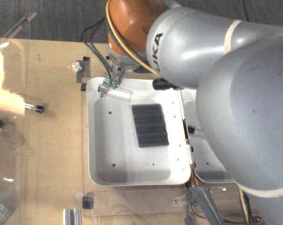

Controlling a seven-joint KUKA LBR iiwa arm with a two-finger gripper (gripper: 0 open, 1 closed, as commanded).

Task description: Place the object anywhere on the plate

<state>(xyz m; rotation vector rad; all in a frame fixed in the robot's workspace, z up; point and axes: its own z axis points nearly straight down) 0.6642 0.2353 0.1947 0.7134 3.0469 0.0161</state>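
One grey arm (226,78) covers most of the right bin (204,170). Two white bins on the table (48,139). One dark ribbed plate (150,125) lies in the left bin (101,163). One small clear object (119,94) lies beside the jaws (105,87) at the bin's far edge; their opening is too small to make out.

Slab (150,125) in left bin (99,144) (mid-floor).
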